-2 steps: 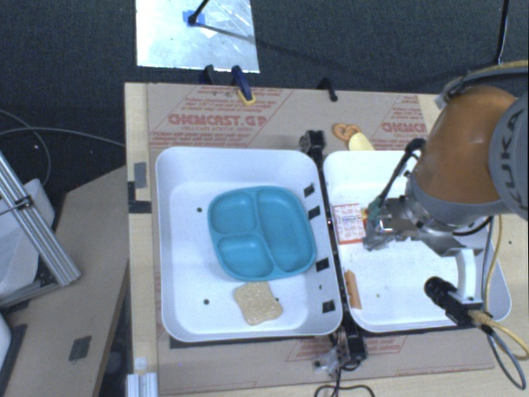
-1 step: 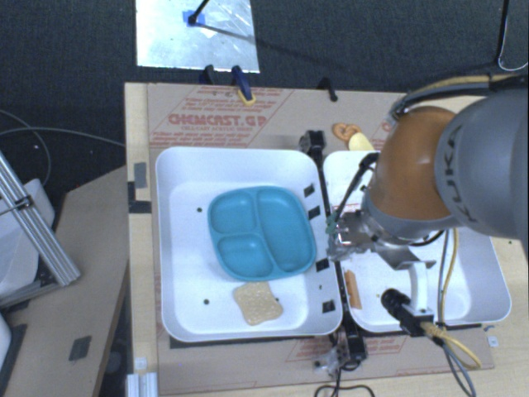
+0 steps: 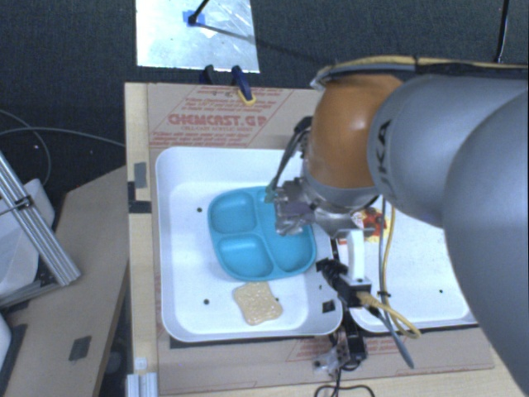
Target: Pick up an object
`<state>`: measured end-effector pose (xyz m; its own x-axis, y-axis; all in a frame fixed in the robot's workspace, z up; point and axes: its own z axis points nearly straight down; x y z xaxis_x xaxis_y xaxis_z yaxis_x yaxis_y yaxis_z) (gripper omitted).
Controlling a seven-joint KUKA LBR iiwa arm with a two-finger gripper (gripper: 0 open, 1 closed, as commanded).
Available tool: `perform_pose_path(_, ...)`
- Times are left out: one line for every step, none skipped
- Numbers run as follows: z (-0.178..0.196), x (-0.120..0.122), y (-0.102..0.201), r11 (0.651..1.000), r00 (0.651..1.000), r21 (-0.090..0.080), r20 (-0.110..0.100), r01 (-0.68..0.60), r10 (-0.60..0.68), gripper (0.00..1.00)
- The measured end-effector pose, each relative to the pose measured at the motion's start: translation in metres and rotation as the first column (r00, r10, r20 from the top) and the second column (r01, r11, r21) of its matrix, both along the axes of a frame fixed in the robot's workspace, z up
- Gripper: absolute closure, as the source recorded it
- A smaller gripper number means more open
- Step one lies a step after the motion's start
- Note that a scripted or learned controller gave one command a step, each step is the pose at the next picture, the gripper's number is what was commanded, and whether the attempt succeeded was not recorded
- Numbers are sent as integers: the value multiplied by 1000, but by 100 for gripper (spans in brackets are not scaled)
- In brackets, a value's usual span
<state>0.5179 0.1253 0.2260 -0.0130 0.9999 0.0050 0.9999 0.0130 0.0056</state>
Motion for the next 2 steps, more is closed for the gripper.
perform_pose_path(-113, 60, 32, 1000, 1000, -4, 3, 6, -6, 100)
perform_pose_path(-138, 104, 32, 1000, 1000, 4, 7, 5, -5, 100)
